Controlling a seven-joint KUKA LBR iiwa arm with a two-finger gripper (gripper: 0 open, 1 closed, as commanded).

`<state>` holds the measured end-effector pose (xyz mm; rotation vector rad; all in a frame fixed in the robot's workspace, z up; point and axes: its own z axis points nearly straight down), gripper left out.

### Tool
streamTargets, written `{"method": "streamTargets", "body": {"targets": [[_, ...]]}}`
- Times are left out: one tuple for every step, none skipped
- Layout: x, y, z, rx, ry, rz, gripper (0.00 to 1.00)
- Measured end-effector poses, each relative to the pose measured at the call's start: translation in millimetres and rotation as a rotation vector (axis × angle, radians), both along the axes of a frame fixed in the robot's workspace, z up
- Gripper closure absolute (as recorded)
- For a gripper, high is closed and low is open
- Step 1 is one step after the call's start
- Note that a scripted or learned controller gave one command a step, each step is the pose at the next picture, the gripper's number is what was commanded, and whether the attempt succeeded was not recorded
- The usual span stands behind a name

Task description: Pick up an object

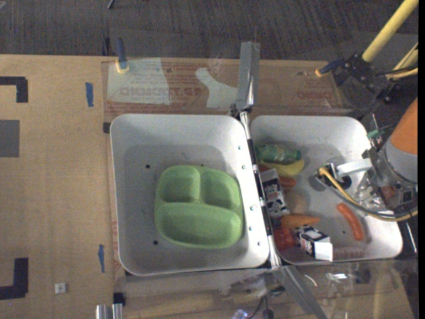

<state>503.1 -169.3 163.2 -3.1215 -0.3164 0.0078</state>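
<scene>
A: Where are the things to pick?

B: In the right bin [312,128], toward the lower right of the frame. A green bottle [277,153] lies over a yellow banana [290,168] near the divider, a black-and-white carton [274,195] sits below them, and a second small carton [314,242] rests near the bin's lower rim beside a red piece [284,238]. An orange carrot [351,221] lies further right.

A: And the gripper?

B: The gripper [375,188] hangs low at the right edge of that bin, above the carrot, cables looping around it. Whether it is wide or closed, I cannot tell.

A: The left bin?

B: The left bin [133,138] holds a green divided plate [198,206], lying flat in the middle
</scene>
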Motion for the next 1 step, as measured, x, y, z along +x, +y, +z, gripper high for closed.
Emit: {"method": "streamTargets", "body": {"targets": [[-24.1, -7.0, 57.6, -0.003, -0.003, 0.003, 1.00]]}}
